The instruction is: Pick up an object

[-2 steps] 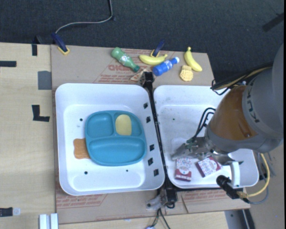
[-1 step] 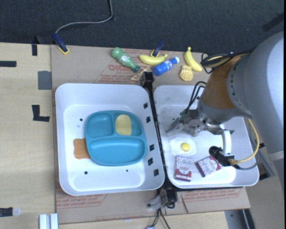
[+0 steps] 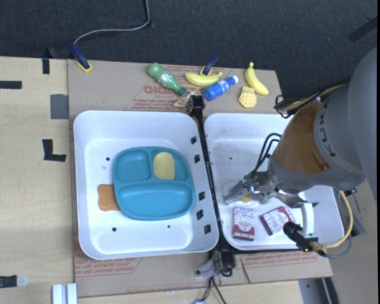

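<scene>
Here the tool (image 3: 239, 192), its opening indiscernible, is best lowered squarely onto the red packet (image 3: 244, 223) just below.

Red-and-white packet (image 3: 243, 223): small, flat, lying face-up on the floor of the right bin near its front wall, towards the divider between the bins. Second red-and-white packet (image 3: 276, 220): similar in look, flat, turned at a slant, lying just right of the first. Yellow oval piece (image 3: 164, 166): lying in the upper right compartment of a blue divided plate (image 3: 153, 195) in the left bin; orange flat piece (image 3: 106, 197): beside the plate's left edge, partly under it.
</scene>
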Controlling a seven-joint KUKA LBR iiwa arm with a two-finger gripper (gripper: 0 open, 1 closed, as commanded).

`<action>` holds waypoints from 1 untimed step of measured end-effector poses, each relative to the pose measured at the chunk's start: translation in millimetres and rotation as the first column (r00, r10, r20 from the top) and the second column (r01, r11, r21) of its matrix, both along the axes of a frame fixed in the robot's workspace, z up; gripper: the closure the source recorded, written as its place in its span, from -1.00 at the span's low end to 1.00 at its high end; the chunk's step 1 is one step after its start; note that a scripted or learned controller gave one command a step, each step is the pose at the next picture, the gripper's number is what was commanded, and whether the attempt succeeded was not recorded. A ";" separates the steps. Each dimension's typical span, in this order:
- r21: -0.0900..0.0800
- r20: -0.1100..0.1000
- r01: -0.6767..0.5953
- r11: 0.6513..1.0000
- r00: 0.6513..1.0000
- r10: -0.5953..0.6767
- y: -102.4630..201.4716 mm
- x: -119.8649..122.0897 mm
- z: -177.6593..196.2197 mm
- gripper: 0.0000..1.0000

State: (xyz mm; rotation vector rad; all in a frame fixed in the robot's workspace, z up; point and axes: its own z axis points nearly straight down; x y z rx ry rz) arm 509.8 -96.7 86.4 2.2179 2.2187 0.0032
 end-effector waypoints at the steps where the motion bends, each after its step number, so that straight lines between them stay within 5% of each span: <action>1: 0.000 -0.004 -0.001 1.000 1.000 0.001 -4.6 102.2 41.2 -1.00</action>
